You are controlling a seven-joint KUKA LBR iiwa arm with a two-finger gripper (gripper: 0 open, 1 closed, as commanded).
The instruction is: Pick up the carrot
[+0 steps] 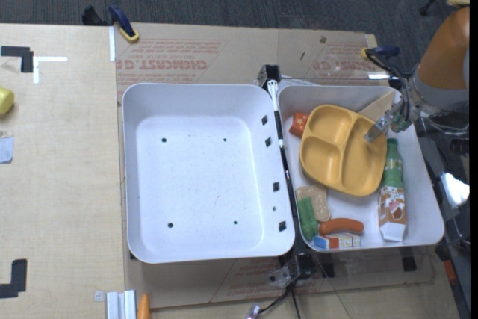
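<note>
The carrot [341,226], a short orange-red stick, lies on its side near the front of the right bin [429,194]. It rests between a tan round item [314,199] and a small red, white and blue carton [340,240]. My gripper [379,128] hangs over the back right rim of a yellow divided plate [340,153], well behind the carrot and apart from it. The orange-banded arm [447,63] comes in from the right edge.
A green bottle [393,166] and a tall carton [392,213] lie along the right bin's right side. A red-orange block [299,123] sits at its back left, a green packet [306,217] at its front left. The left bin [134,160] stands beside it.
</note>
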